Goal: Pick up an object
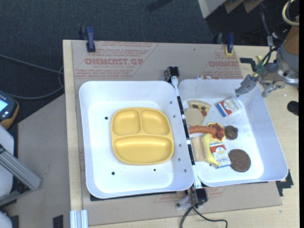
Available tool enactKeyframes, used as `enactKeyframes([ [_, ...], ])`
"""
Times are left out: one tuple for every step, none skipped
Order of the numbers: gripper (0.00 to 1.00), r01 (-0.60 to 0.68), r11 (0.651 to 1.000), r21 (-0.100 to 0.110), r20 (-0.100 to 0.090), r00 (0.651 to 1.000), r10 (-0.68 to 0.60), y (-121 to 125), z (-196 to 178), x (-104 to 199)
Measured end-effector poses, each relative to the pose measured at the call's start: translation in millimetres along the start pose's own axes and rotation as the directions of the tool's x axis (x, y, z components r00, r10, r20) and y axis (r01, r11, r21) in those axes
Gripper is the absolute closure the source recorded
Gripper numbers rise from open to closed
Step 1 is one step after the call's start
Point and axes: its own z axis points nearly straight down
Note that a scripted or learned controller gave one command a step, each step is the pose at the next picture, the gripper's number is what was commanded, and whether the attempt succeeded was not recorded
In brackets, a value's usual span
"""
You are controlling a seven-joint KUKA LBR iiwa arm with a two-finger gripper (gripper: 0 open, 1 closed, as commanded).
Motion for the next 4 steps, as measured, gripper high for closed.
enactKeyframes([
  [0.00, 0.002, 1.000, 0.006, -0.002, 1.000, -0.002, 14.5, 126.6, 14.2],
  [1.00, 0.002, 1.000, -0.005, 0.002, 1.000, -0.002, 17.1, 108.3, 12.9],
  [0.00, 0.002, 1.000, -0.004, 0.002, 1.000, -0.002, 16.8, 109.0, 13.0],
  [0.00, 0.003, 1.000, -0.004, 0.002, 1.000, -0.003, 50.2, 134.0, 8.8],
])
